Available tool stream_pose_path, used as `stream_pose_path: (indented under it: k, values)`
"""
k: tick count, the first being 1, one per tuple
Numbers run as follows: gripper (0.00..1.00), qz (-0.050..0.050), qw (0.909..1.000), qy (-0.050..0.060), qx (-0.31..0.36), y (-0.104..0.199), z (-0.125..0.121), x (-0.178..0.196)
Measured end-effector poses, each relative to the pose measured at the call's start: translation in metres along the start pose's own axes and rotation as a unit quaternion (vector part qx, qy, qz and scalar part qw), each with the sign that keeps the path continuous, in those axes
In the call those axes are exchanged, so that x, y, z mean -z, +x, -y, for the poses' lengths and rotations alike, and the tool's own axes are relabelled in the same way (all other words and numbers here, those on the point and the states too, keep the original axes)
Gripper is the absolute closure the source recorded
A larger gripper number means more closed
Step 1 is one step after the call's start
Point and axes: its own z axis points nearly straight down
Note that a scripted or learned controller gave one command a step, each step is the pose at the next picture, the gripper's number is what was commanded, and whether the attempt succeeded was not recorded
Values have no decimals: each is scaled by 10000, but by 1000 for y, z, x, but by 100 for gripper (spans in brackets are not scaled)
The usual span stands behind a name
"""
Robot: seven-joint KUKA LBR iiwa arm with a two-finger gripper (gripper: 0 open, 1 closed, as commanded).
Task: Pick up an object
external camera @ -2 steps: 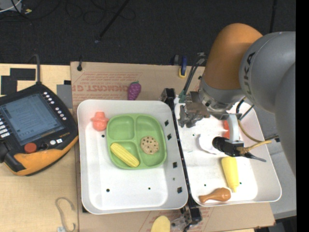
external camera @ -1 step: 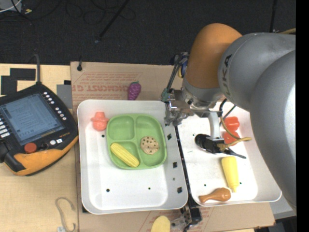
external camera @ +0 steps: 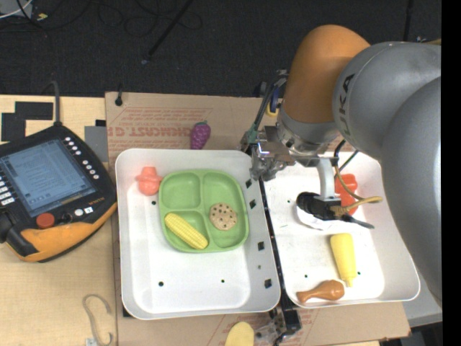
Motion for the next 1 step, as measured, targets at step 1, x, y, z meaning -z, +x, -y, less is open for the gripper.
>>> stream_pose_path:
  k: [1]
  values:
    - [100, 0, 10000, 15, -6, 8, -2, -14]
